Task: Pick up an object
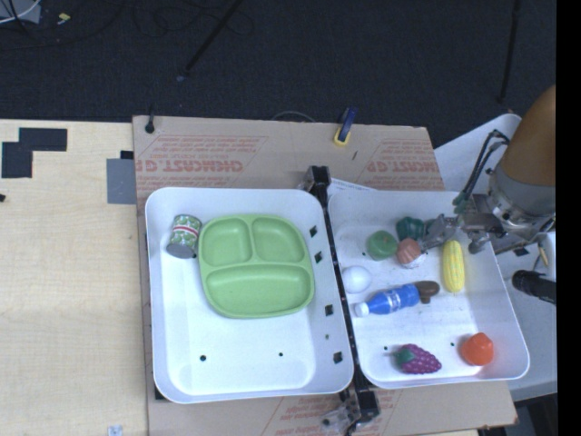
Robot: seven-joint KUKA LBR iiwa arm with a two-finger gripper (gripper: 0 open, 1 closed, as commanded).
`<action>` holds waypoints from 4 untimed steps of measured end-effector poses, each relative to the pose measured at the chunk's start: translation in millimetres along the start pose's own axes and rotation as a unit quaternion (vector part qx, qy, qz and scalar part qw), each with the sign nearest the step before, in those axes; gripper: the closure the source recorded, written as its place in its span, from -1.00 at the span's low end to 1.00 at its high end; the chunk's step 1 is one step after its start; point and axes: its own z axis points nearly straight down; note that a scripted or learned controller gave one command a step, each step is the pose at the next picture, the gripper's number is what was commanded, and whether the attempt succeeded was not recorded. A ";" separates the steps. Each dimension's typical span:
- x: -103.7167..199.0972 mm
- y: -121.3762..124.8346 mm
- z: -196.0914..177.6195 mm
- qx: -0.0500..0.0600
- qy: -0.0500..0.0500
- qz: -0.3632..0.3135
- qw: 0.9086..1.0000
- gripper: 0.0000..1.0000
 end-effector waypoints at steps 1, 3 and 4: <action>-0.4 3.0 -8.2 -0.007 -0.001 -0.001 1.000 -1.00; 4.7 2.9 88.9 -0.005 -0.001 -0.001 1.000 -1.00; 3.5 3.1 75.8 -0.005 -0.001 -0.001 1.000 1.00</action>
